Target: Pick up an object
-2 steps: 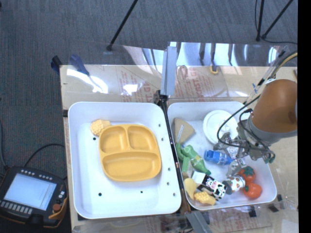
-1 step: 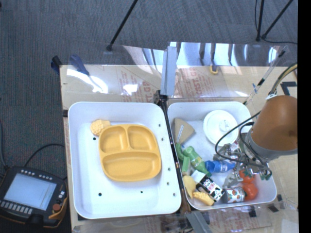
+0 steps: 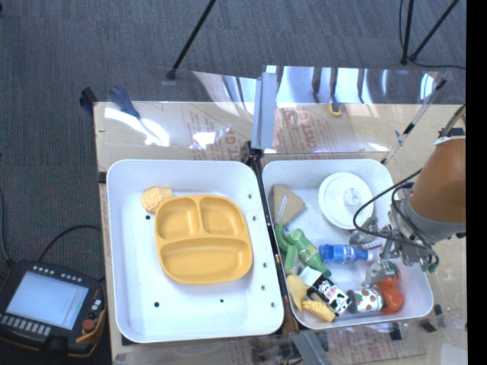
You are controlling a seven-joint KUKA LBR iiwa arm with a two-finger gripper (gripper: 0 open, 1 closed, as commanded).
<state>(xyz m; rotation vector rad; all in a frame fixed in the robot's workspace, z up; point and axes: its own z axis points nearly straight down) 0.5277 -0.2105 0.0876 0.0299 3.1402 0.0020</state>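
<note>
Tool [image 3: 384,258] hangs low over the right bin [image 3: 423,299]; can't tell its state, wiring hides it. Blue bottle [image 3: 344,253] lies just beside it, toward the divider; red-capped jar [image 3: 377,299] just below. Risk: crowded pile, so a descent lands between items, nudges the bottle, closes on nothing.

I see a smooth yellow plastic plate [image 3: 203,238] lying in the glossy white plastic left bin [image 3: 129,295]. Right of the plate, a shiny blue plastic bottle [image 3: 344,253]. Behind the bins, the counter [image 3: 304,131] looks like printed cardboard under glaring clear sheet.
</note>
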